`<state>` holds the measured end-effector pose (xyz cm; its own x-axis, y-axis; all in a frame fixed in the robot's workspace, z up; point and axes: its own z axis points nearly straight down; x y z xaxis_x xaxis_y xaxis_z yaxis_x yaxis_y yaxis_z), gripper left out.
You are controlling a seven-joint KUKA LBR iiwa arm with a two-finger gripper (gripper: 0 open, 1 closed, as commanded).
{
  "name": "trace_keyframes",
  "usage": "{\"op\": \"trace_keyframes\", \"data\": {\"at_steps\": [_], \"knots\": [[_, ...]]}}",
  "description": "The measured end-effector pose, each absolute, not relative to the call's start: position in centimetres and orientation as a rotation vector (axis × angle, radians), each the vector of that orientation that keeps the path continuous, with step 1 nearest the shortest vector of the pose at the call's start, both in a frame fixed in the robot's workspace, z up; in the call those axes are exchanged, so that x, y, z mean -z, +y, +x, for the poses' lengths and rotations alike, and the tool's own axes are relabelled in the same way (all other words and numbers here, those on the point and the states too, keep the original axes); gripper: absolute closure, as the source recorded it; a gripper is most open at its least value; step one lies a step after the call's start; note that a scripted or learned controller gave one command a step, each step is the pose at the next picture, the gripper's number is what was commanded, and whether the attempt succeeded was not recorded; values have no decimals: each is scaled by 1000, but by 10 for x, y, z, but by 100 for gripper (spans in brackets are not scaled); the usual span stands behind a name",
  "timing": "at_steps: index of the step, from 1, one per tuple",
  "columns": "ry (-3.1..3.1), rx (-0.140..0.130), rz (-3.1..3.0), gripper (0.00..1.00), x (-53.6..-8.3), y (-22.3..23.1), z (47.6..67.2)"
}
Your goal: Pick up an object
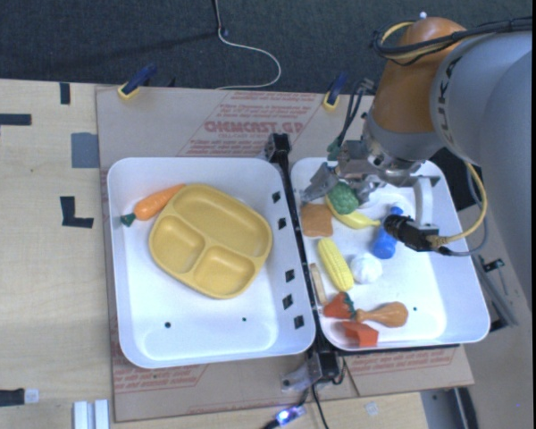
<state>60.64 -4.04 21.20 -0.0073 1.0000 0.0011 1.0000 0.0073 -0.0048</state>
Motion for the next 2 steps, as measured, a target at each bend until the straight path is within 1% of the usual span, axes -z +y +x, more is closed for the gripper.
{"op": "trace_keyframes", "data": {"at_steps": [1,2], "knots": [[-2228,-2,-2211,100,-224,7,624],[-2226,-5,-2212,100,-212,53,645]]}}
